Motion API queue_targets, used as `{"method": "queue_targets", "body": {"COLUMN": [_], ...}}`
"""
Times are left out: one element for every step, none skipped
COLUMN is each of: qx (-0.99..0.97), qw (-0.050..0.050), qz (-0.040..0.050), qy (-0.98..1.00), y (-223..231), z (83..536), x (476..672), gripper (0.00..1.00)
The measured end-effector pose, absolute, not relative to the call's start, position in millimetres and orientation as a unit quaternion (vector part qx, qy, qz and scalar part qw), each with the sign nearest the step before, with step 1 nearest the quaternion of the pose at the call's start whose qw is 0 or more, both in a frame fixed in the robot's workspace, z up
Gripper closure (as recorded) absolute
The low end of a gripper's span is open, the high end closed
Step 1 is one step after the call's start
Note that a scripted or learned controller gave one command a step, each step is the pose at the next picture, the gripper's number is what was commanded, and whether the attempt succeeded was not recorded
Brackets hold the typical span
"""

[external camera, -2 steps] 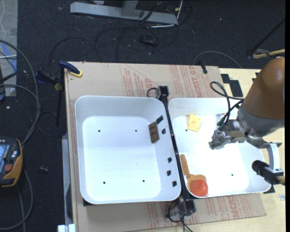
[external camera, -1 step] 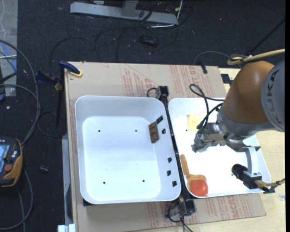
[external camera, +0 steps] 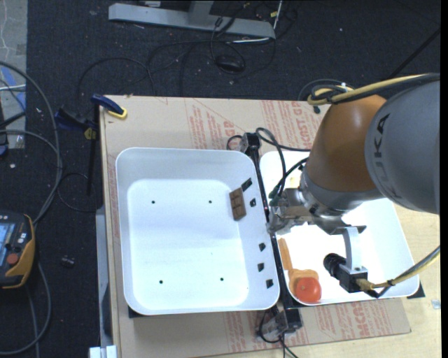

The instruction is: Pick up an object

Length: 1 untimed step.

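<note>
Cardboard-topped bench [external camera: 210, 115] on dark floor, blue-and-yellow clamp [external camera: 108, 106] at its far left corner, black cables [external camera: 150, 66] looping beyond, orange-and-black handheld unit [external camera: 15, 250] lying at left, grey bar [external camera: 189, 21] along top.

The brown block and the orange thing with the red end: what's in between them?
In the camera view, between the brown block and the orange thing lie the two bins' adjoining walls, with small dark marks along them.
</note>
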<state>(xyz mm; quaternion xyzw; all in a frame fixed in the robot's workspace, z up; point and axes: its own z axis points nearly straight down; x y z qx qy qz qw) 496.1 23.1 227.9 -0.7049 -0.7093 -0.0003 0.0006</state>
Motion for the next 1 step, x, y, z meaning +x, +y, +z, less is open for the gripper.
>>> {"method": "queue_targets", "body": {"qx": [-0.705], "qw": [0.001], "qz": [0.0001], "qy": [-0.709], "y": [73.1], "z": [221.0], "x": [496.3], "gripper": [1.00]}}
